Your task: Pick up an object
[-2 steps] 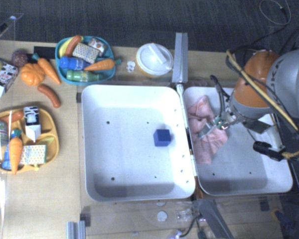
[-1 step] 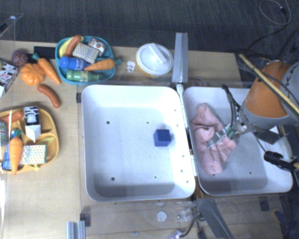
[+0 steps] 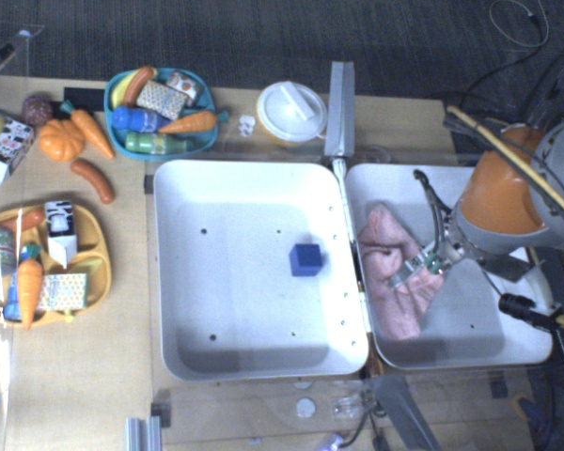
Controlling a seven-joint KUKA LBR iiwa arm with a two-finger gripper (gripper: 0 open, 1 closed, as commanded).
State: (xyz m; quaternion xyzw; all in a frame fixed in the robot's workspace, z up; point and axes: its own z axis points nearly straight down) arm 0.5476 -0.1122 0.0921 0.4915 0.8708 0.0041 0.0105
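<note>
Pink cloth point(image 3: 392, 275) lies lengthwise, near-to-far, in the right bin point(image 3: 470, 341). Left bin point(image 3: 216, 336) holds a blue cube point(image 3: 306, 258). Pincer point(image 3: 423, 266) touches the cloth; its grip I cannot tell.

wooden bench point(image 3: 122, 365), pale tan, under everything. two shallow white bins side by side on it: left bin point(image 3: 254, 355) and right bin point(image 3: 451, 350), touching along a metal divider bar point(image 3: 338, 111). behind the left bin, a blue bowl point(image 3: 160, 144) heaped with toy food and a white lidded container point(image 3: 291, 111) next to a small white cap point(image 3: 247, 125). at far left, a yellow tray point(image 3: 94, 252) loaded with toy groceries. loose on the wood between bowl and tray: an orange pumpkin point(image 3: 58, 139), a carrot point(image 3: 96, 132), a sausage point(image 3: 92, 178), a dark round fruit point(image 3: 38, 109).
</note>
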